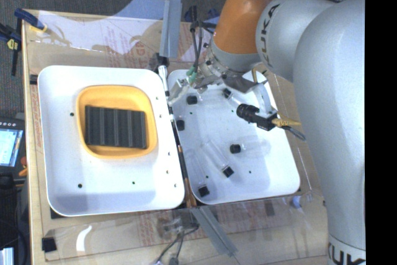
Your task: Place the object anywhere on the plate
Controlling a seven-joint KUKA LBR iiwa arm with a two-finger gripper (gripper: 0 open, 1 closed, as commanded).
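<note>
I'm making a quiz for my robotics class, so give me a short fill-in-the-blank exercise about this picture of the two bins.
1. The yellow plate with the dark ribbed block on it lies in the ____ bin.
2. The small black pieces lie scattered in the ____ bin.
3. The band on the arm above the wrist is ____.
4. The end effector is over the right bin's ____ left corner.

Missing words: left; right; orange; far

Bright, even light from above whitens both bins [105,195] almost to glare, my arm [322,71] shades the right one softly, and fine detail is grainy.
</note>
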